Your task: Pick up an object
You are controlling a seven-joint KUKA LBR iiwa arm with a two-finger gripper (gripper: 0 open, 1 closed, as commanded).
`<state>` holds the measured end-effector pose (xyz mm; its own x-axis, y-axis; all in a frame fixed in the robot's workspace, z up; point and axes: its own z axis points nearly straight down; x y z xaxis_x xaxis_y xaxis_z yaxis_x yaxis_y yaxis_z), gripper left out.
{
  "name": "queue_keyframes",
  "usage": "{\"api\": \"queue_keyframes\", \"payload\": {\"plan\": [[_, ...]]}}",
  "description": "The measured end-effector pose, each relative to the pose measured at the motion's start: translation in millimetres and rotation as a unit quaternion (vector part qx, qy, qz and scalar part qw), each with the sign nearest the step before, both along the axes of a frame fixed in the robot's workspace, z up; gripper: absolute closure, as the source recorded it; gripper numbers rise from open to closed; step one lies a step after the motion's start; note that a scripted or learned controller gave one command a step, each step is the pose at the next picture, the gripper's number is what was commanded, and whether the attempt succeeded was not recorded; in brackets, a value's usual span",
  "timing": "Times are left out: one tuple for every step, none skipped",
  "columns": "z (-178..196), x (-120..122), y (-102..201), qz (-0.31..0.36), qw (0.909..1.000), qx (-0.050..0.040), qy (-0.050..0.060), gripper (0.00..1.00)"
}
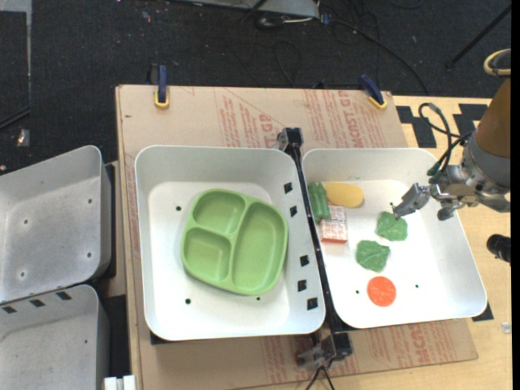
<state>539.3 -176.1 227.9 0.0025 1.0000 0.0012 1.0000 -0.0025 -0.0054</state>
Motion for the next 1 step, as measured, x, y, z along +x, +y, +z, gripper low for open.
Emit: {"api": "queue_keyframes", "payload": {"plan": [[-51.6, 2.9, 10.1, 0.001, 1.0, 0.0001, 0.0, 0.0]]}}
